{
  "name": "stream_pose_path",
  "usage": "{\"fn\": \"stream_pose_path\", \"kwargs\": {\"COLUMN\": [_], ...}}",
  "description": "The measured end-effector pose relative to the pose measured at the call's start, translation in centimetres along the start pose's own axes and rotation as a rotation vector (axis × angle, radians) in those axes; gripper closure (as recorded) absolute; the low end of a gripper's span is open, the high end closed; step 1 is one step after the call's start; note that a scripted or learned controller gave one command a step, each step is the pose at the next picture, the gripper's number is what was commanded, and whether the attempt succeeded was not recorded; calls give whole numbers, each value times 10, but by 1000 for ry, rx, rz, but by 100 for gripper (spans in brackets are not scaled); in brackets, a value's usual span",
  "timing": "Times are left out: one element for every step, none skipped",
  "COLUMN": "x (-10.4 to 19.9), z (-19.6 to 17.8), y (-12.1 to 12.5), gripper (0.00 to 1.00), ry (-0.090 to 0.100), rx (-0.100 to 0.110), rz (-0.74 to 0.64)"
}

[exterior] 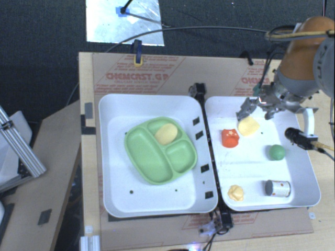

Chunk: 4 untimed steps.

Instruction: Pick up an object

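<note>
I am reaching in from the right over the bench [172,69], its brown board carrying two shallow white bins side by side. The left bin [118,192] is holding a green divided tray [152,163] with a pale yellow lump [167,134] sitting in its upper compartment. The right bin [301,190] is holding the loose pieces: a pale yellow block [248,126], a red piece [230,138], a green ball [277,152], a small silver can [277,188] lying on its side, and a yellow crumpled piece [236,193] near the front corner.

My gripper [258,109] is hovering over the far end of the right bin, fingers spread apart with nothing between them. The pale yellow block is lying just below and slightly toward the bin's centre from my fingertips, nearest of all the pieces, so I am judging it the likeliest target. Its long axis is running at a slant, roughly up to the right. The red piece is sitting just beside it on the left, close enough that a wide finger could nudge it. The descent looks short, and I would want the fingers straddling the block's narrow side.

The bin floor is smooth and white, so pieces may be sliding easily. Beyond the bench, dark carpet is covering the floor.
</note>
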<state>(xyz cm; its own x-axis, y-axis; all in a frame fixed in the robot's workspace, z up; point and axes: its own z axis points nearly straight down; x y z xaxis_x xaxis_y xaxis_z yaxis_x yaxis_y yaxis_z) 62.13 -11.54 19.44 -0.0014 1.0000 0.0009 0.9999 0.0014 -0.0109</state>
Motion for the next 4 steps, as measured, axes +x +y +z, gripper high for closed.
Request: {"fn": "stream_pose_path", "kwargs": {"x": [0,1,2,2], "z": [-7,56,101,85], "y": [3,3,8,11], "gripper": [0,0,0,100], "ry": [-1,-1,1,-1], "rx": [-12,-8,-21,-35], "rz": [-2,0,2,0]}}
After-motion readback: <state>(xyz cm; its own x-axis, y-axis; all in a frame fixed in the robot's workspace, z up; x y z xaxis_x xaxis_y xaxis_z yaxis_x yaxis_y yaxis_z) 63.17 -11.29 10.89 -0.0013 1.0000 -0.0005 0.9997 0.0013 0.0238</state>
